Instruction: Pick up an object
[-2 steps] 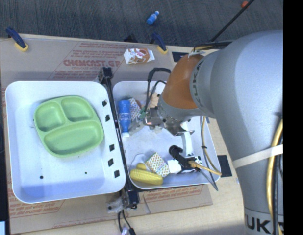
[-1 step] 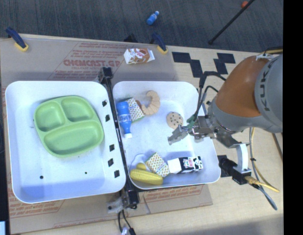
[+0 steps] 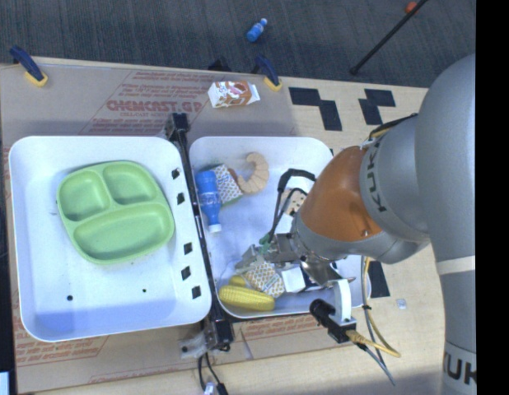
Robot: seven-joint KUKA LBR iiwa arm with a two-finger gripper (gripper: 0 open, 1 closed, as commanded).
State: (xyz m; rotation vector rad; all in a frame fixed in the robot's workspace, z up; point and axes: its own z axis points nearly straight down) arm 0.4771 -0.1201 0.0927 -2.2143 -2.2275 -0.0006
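A robot lab: clamped cardboard-covered bench (image 3: 139,97), white bins (image 3: 24,245), tripod leg (image 3: 403,19).

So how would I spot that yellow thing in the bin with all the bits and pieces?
Find the right bin, the one the grey and orange arm reaches into. Go to its near left corner: the yellow corn cob lies there on its side along the front wall. It is the only plain yellow item, next to a patterned packet and well below the blue bottle.

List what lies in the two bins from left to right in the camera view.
Green divided plate in the left bin → blue bottle → patterned packet → tan ring-shaped piece, these three in the right bin. The yellow corn and gripper overlap others, so they are omitted.
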